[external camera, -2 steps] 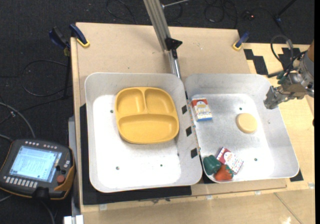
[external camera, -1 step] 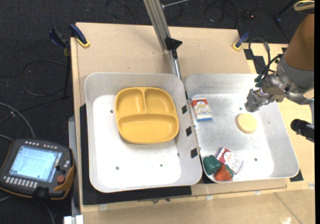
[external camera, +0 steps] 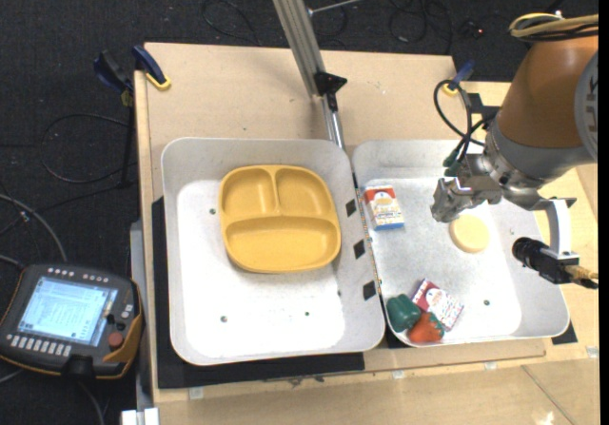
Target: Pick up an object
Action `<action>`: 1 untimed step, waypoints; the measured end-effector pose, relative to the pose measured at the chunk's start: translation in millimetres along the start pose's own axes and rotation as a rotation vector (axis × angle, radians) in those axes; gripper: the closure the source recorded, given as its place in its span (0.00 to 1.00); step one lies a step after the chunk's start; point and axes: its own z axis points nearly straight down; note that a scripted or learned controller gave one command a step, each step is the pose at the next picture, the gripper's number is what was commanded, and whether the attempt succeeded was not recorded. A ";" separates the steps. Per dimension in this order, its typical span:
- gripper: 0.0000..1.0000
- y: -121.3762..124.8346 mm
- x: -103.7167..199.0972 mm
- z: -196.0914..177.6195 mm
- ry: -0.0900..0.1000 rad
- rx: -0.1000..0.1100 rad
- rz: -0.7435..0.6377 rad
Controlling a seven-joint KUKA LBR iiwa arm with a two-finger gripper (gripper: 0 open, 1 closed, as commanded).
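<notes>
1. The gripper hangs over the right bin, just left of a pale round disc.
2. A small carton lies near the bin's upper left; a red-white packet and a red-green toy crowd its lower edge.
3. One yellow three-compartment plate sits in the left bin. A teach pendant rests at lower left.

— What sits in the left white bin?
— A yellow divided plastic plate.
— And the right white bin?
— The end effector hovers beside a pale round disc, near a small orange-and-white carton.
</notes>
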 end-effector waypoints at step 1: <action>1.00 -0.2 54.9 -6.3 -0.001 -0.002 -0.001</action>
